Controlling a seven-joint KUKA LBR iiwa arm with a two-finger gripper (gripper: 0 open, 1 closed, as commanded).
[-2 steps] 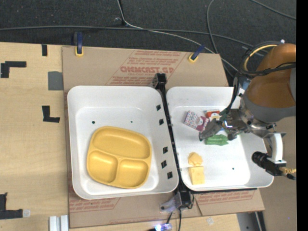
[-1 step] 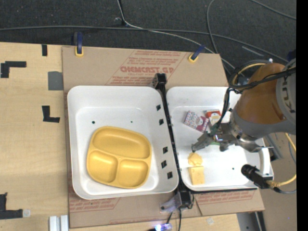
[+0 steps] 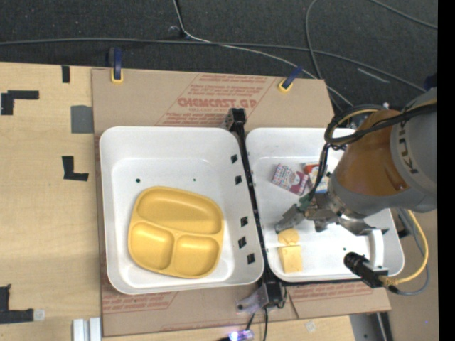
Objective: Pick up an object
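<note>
gripper (image 3: 288,221): low in the right bin (image 3: 370,142), fingers look spread, nothing between them
yellow block (image 3: 290,253): lying just below the gripper
progress: no pickup yet, grasp and lift left

Wood bench (image 3: 43,212) with black tape marks (image 3: 70,168); cardboard sheet (image 3: 213,101) clamped on top; dark carpet (image 3: 213,9) behind, cables (image 3: 192,34) across.

gripper (image 3: 288,221) in right bin (image 3: 323,137) | above yellow block (image 3: 290,256) | yellow tray (image 3: 175,231) left bin (image 3: 114,190)
</note>
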